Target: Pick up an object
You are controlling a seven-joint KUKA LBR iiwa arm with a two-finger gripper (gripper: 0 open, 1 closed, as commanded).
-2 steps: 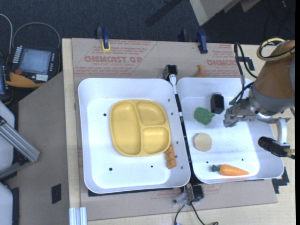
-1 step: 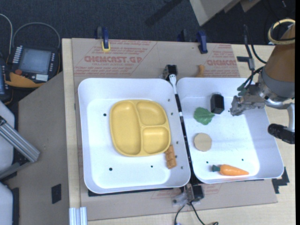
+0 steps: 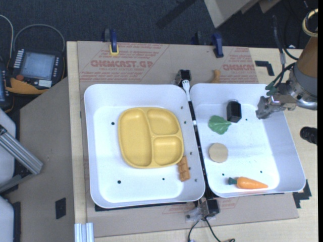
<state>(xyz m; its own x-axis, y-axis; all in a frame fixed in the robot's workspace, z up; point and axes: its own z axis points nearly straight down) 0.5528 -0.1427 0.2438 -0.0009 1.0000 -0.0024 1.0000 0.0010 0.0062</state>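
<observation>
While the gripper (image 3: pixel 266 109) is held over the right bin (image 3: pixel 282 150), nothing is seen between its fingers, and their spread cannot be told; the approach step is judged in hand. The nearest object, a black block (image 3: pixel 233 111), lies just beside; a lowering over it would be called for next.

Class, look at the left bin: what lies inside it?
The left bin holds a yellow divided plate and a small brown snack piece beside it. The floor beneath the plate is covered.

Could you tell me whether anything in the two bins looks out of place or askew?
Only slightly. A small brown snack piece lies on the left bin's floor, against the yellow divided plate's corner rather than in a compartment. The right bin's items lie loosely scattered; nothing looks spilled or damaged.
</observation>
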